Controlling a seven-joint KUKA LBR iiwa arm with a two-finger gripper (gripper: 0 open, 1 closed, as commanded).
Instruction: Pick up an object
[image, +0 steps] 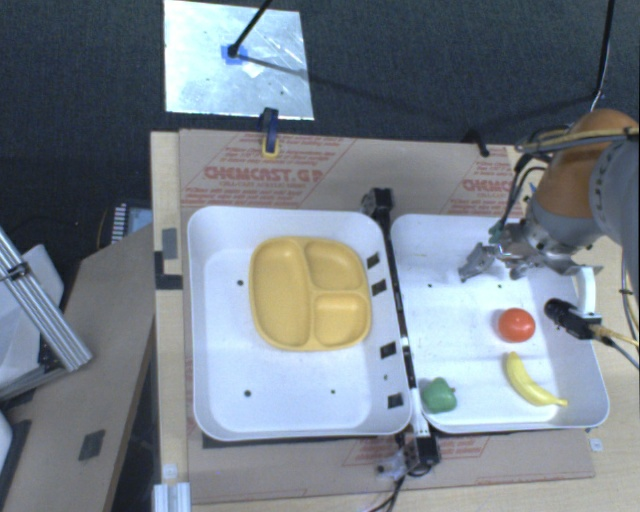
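Left bin (215, 330): yellow divided plate (308, 293) sits near its centre. Right bin (440, 330): green pepper (438, 396) in the near left corner; red tomato (516, 324) right of centre; yellow banana (530, 381) just nearer than it, apart from it. Gripper (487, 258) hangs over the far part of the right bin. Fingers look parted narrowly; nothing between them, touching no object. Tomato lies nearest, to its near right.

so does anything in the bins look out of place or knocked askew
Nothing is spilled or damaged. The yellow divided plate lies flat in the left bin. The tomato and banana lie in the right bin; only the green pepper is wedged against its near-left corner. The gripper holds nothing.
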